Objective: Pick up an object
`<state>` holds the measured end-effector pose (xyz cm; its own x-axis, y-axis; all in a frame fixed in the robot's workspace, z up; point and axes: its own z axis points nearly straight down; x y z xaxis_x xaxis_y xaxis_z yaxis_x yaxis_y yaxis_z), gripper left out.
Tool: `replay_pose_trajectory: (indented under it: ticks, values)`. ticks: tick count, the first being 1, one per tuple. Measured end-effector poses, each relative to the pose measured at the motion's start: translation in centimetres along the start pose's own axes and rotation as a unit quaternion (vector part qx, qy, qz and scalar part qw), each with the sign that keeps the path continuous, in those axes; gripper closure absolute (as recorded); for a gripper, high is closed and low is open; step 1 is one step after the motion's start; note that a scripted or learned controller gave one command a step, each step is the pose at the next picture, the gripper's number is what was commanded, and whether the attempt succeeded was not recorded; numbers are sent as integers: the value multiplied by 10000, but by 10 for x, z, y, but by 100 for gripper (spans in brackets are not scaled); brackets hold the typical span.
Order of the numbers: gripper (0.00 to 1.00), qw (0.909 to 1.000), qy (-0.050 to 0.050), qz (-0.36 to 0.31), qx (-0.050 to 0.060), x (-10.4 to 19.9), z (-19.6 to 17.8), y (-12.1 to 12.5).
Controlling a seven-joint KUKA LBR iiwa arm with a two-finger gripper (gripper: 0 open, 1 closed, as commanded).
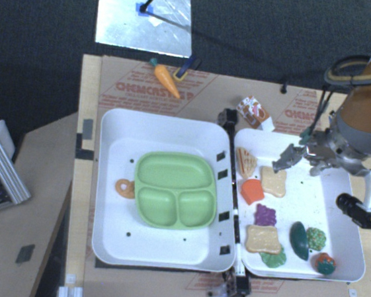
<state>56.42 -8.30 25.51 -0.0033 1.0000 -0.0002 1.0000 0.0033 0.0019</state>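
Toast slice (273,182) lies flat in right bin (353,227), just beside orange block (252,191) and waffle wedge (246,162); gripper (289,158) hovers just above it, nothing held, finger spacing unreadable; approach step, by my read; next: descend squarely, then close on the slice.

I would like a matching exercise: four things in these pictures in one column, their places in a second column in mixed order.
Things:
1. green tray
2. carrot
3. pretzel
4. grapes

Places:
A. right bin
B. on the cardboard behind the bins
C. middle of the left bin
D. left bin, just left of the tray

Pairs: 1-C, 2-B, 3-D, 4-A
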Motion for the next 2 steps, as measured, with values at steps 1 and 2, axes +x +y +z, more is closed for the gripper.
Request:
replay_pose_trajectory:
  ticks: [1,2]
  values:
    - [0,10000,4,10,22,4,62,0]
    - [0,10000,4,14,27,-3,122,0]
